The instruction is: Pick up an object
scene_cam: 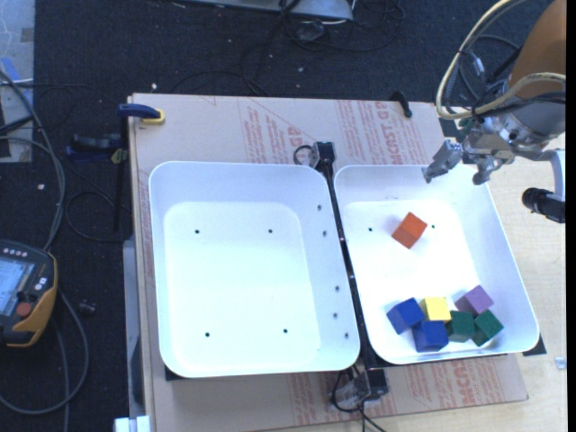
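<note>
Two white bins sit side by side. In the right bin (504, 268) are seven blocks: one orange block (410, 229) alone near the middle, and at the lower right two blue (405, 315), two green (486, 327), one yellow (437, 309) and one purple (477, 298). The gripper (461, 166) hangs wide open at the upper right, holding nothing.

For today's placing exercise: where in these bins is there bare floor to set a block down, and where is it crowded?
Free: the left bin; the right bin between the orange block and the near pile. Crowded: the near corner, where the blue, yellow, green and purple blocks cluster.
</note>
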You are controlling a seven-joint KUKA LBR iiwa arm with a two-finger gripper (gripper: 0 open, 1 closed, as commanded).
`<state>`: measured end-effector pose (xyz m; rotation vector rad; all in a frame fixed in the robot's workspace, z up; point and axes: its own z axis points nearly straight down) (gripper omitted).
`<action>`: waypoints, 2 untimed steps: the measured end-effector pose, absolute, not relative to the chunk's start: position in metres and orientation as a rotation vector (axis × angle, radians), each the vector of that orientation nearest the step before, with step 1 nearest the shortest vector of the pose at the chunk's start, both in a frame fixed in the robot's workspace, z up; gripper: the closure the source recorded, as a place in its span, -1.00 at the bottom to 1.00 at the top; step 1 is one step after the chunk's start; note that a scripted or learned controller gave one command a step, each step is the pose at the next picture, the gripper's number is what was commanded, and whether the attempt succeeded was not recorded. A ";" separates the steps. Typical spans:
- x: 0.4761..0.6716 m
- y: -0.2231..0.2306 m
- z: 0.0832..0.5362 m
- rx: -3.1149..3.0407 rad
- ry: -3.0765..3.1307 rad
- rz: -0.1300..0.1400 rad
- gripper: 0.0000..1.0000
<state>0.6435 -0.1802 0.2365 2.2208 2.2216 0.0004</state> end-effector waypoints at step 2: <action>0.630 -0.187 0.093 2.227 2.224 -0.006 -1.00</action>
